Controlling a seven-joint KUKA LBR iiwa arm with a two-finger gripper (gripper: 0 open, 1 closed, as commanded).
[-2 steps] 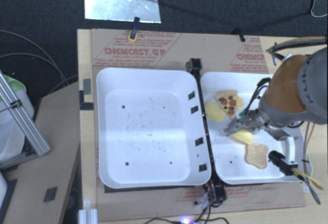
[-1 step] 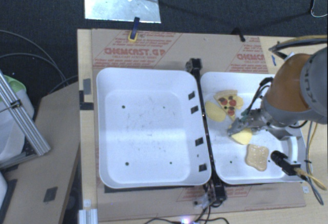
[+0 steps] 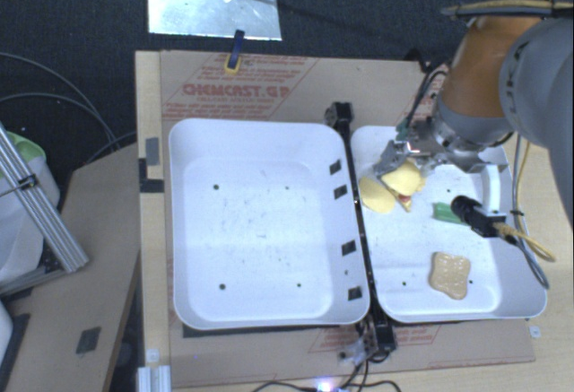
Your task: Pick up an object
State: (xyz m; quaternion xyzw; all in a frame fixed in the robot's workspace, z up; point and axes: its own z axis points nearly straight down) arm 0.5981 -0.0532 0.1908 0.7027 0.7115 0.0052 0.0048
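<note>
Yellow, soft-looking rounded objects [image 3: 391, 187] lie at ten o'clock in the right-hand shallow white bin [image 3: 511, 296]. Metal jaws [image 3: 405, 162] press down on them, apparently attempting a grasp; whether they pinch anything is unclear.

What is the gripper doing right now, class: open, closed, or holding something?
Gripper: down on the yellow object in the right bin; open or closed cannot be told.

Soft even light, slight blur overall
</note>
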